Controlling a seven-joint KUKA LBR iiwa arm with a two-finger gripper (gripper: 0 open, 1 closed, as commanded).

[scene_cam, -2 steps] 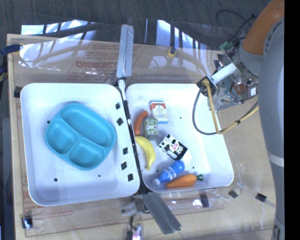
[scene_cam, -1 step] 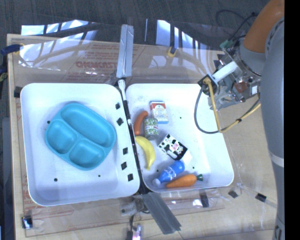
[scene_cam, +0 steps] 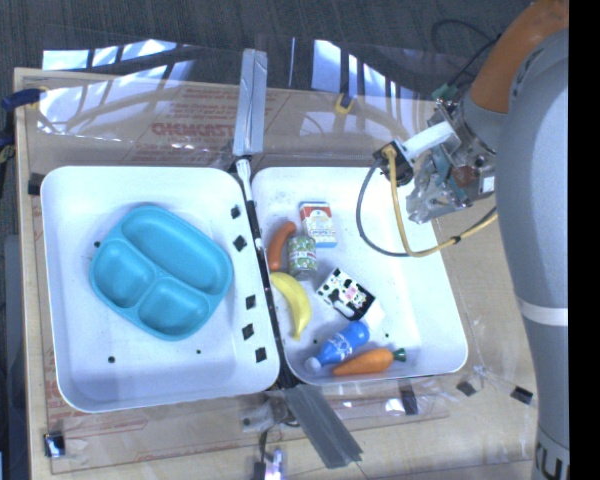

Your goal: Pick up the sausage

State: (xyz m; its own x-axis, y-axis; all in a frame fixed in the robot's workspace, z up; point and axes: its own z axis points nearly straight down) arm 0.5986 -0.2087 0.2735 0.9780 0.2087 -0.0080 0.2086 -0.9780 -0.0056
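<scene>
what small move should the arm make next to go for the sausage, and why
Probably carry the gripper left across the right white bin until it is above the orange-red sausage, before descending. The gripper sits near the bin's right rim, while the sausage lies against the divider on the left side, beside a small green-labelled can and above a yellow banana, so aligning first seems wise.

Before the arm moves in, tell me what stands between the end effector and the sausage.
Nothing blocks a descent from above. The sausage lies by the right bin's left wall, with a small can against its right side. The end effector hovers over the bin's right edge.
</scene>
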